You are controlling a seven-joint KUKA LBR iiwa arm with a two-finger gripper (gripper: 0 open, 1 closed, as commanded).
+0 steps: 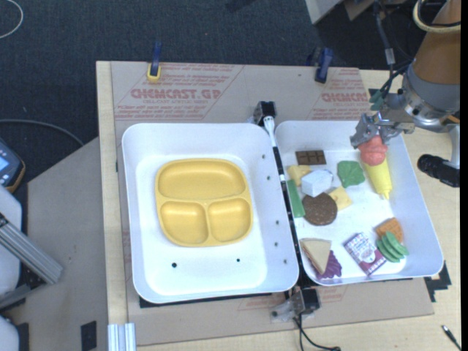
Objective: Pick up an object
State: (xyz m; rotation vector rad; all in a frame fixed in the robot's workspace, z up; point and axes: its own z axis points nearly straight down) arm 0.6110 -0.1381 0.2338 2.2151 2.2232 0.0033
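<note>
**End effector at the far rim of the crowded right bin**

Nearest you, the front lip of the counter [219, 320] runs under both bins. In the right bin [428, 229], the near edge is lined with a sandwich wedge [316, 254], a purple packet [363, 252] and an orange-and-green piece [391, 240], leaving little open floor there. Mid-bin, you see a brown round cookie [319, 209] touching a white block [316, 182], with a green strip [295, 198] along the left wall. Farther back lie a chocolate bar [310, 157], a green piece [350, 173] and a yellow bottle with a red cap [377, 165]. The end effector [374, 131] hangs just above that red cap at the far right rim; you cannot tell how its fingers stand. The left bin [139, 196] holds a yellow divided plate [203, 200], with bare white floor all round it.
</note>
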